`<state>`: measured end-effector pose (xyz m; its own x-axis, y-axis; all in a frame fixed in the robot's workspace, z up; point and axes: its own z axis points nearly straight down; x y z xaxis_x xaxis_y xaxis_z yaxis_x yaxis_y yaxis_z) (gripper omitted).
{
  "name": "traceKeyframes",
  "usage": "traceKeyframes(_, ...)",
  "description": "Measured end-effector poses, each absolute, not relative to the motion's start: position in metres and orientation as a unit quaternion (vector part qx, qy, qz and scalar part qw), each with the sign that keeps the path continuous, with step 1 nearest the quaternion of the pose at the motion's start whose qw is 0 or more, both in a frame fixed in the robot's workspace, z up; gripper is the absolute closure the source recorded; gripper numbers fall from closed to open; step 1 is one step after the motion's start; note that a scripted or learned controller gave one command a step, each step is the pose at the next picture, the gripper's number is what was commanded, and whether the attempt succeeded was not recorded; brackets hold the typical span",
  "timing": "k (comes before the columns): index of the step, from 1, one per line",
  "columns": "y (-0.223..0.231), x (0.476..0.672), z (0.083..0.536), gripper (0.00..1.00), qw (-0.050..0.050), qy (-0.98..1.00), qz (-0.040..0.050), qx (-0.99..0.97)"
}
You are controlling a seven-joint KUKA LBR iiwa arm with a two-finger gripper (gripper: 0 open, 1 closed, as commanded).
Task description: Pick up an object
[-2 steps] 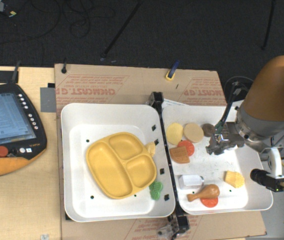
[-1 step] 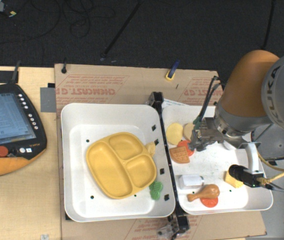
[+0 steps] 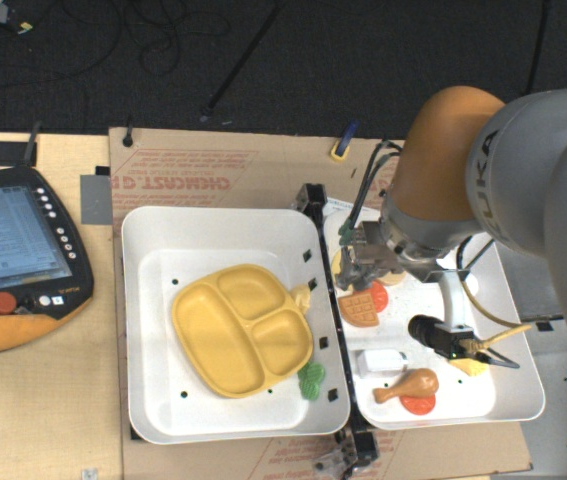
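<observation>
Cardboard covers the bench [image 3: 213, 168] under two white bins, with a pendant [image 3: 18, 253] at far left. The left bin [image 3: 135, 268] holds a yellow plate [image 3: 243, 330] and a green toy [image 3: 311, 380] by the plate's near edge. The gripper [image 3: 359, 268] hangs at the right bin's [image 3: 525, 388] left side, just beside a waffle [image 3: 360, 311]; whether it is open or closed, I cannot tell. Nearer lie a white block [image 3: 383, 360] and a drumstick [image 3: 410, 384].

Pale wooden bench [image 3: 23, 408] carried a brown printed cardboard sheet [image 3: 223, 168] under two shallow white plastic bins, one [image 3: 141, 318] beside the other [image 3: 511, 368], with a black-and-orange screen pendant [image 3: 18, 258] at the view's left.
</observation>
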<state>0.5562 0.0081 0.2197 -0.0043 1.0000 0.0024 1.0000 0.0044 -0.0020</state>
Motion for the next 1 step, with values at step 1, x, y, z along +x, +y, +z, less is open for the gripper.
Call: traceKeyframes(1,0.0591,0.5816,0.222,1.0,0.001,-0.709,-0.0004,-0.706)
